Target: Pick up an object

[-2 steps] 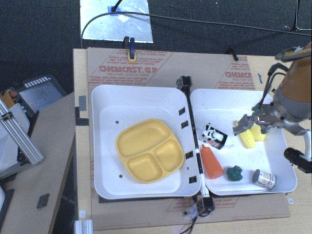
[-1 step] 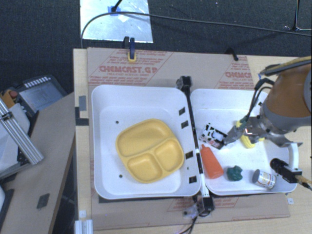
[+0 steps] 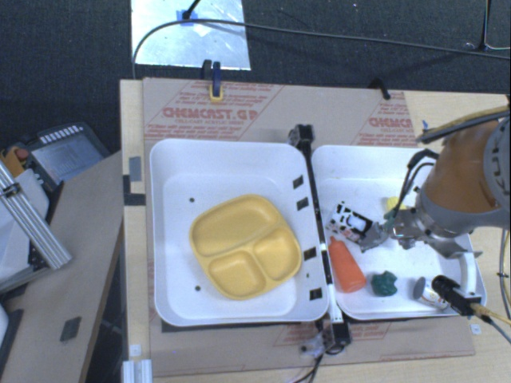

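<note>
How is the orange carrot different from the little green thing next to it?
The carrot is orange, long and tapered; the green thing is dark teal, short and lumpy. The carrot lies against the bin's left wall; the green thing sits farther right, apart from the carrot. Both rest loose in the right bin.

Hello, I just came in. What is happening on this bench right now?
A grey robot arm with an orange band reaches from the right into the right white bin. Its gripper is low beside a small black-and-white patterned object. An orange carrot-shaped toy, a small dark green lump and a small grey piece lie nearby. The left white bin holds a yellow divided plastic tray. Nothing looks lifted yet.
</note>
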Action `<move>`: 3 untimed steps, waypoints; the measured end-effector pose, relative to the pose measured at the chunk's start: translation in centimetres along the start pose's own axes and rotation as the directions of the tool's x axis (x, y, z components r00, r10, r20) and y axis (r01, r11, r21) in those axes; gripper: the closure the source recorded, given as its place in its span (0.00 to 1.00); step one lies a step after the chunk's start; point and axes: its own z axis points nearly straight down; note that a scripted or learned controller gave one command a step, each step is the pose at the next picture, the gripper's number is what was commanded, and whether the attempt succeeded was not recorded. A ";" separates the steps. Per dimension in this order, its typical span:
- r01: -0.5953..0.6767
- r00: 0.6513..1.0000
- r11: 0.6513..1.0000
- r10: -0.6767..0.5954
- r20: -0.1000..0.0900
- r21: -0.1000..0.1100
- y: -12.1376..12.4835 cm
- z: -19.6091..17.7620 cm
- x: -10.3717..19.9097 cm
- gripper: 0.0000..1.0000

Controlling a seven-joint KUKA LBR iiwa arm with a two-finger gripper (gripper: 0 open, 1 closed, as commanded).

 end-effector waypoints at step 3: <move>0.002 1.000 1.000 -0.002 0.003 -0.010 0.9 -2.2 -0.8 1.00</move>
